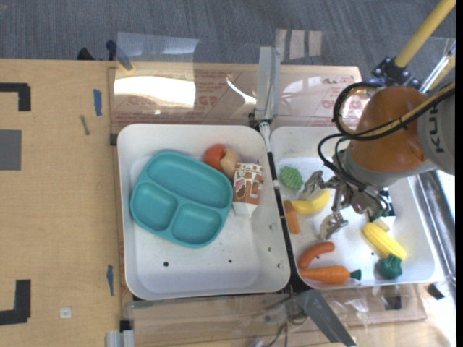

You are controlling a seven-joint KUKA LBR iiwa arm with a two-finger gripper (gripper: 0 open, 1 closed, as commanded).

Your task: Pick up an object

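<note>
My gripper (323,204) hangs over the right bin (419,215), below the orange wrist band. Its two metal fingers (332,225) stand apart, so it is open. A yellow banana (307,205) lies on the bin floor with its right end reaching in between the fingers; nothing is lifted. Near it lie a green leafy piece (291,177), a small orange stick (291,219), a red sausage (316,253), a carrot (328,273), a yellow corn cob (384,241) and a dark green piece (389,267).
The left bin (145,266) holds a teal divided plate (181,198), a red-orange fruit (220,157) and a small carton (247,186). A divider wall (276,194) separates the bins. Cables and the arm crowd the right bin's far right side.
</note>
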